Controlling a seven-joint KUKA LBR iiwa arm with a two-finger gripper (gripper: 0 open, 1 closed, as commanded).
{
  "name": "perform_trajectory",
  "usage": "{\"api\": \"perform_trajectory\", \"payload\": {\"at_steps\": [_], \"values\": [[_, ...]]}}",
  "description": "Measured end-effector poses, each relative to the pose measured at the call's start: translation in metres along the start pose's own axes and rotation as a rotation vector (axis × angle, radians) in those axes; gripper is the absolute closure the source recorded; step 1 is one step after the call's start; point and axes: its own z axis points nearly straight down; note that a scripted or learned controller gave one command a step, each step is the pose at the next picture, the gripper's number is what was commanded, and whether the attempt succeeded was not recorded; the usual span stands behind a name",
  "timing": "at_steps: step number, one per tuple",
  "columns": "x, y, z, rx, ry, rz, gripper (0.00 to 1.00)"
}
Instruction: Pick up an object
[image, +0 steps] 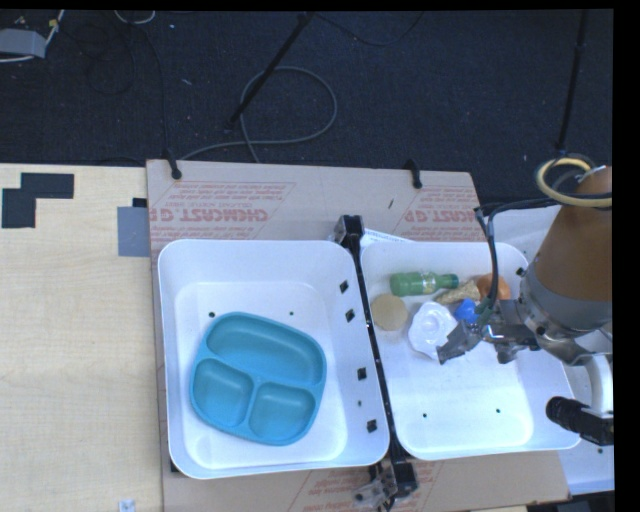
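Grey gripper (462, 346) beside white wad (432, 327)

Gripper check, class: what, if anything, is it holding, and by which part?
It cannot be told. The gripper sits low in the right bin, against the crumpled white object, but no grasp is visible.

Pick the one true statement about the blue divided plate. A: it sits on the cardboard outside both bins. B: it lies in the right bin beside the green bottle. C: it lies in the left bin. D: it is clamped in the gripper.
C: the blue divided plate lies flat in the left bin, while the green bottle is in the right bin.
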Motion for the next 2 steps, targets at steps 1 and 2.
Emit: {"api": "perform_trajectory", "payload": {"at_steps": [1,2], "values": [[0.000,0.002,-0.005,-0.011,-0.001,-0.002,0.00],[-0.004,0.001,0.039,-0.007,-0.001,-0.002,0.00]]}}
